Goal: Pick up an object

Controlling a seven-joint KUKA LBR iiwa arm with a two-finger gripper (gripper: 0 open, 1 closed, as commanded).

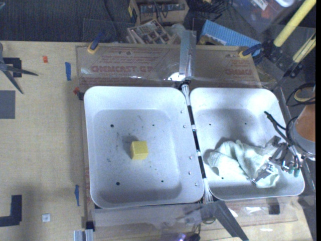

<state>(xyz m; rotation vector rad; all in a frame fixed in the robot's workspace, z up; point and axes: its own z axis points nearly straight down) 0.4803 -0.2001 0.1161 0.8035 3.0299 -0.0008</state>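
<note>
Since the gripper (pixel 271 168) sits low in the right bin (pixel 235 102), at that bin's right side, its fingertips meet the right end of the crumpled white cloth (pixel 241 159). Fingers look closed on a fold of cloth, though the tangle of cables there blurs the contact. From the gripper the cloth runs leftward toward the divider between the bins, long axis roughly left-right. Farther out, a yellow block (pixel 139 150) lies mid-floor in the left bin (pixel 100 104), well apart from the arm.
</note>
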